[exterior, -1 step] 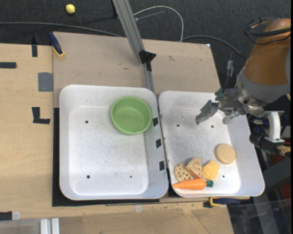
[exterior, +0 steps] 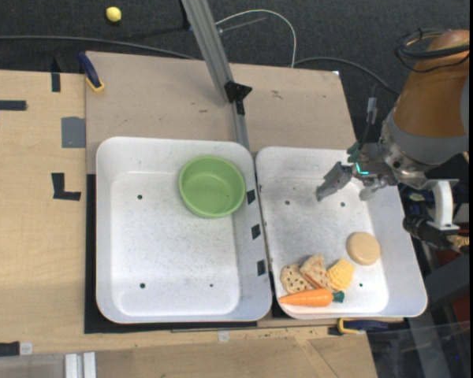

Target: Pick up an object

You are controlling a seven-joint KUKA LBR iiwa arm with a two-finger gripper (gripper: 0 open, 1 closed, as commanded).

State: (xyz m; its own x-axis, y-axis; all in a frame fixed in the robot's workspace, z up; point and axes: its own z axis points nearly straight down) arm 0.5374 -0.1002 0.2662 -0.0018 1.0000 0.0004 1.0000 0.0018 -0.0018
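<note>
The carrot [exterior: 306, 298] and its neighbours are lying ungrasped in the right bin [exterior: 402, 290], while the pincer [exterior: 348, 183] is hanging above, open and empty.

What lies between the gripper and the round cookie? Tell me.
In the camera view, bare white bin floor separates the gripper from the round cookie.

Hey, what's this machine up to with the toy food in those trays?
A robot arm reaches in from the right, its gripper hanging over the upper part of the right bin with nothing between its fingers. The food lies near that bin's bottom edge: a carrot, crackers, corn and a round bun. A green bowl sits in the left bin. Nothing is picked up yet.
</note>
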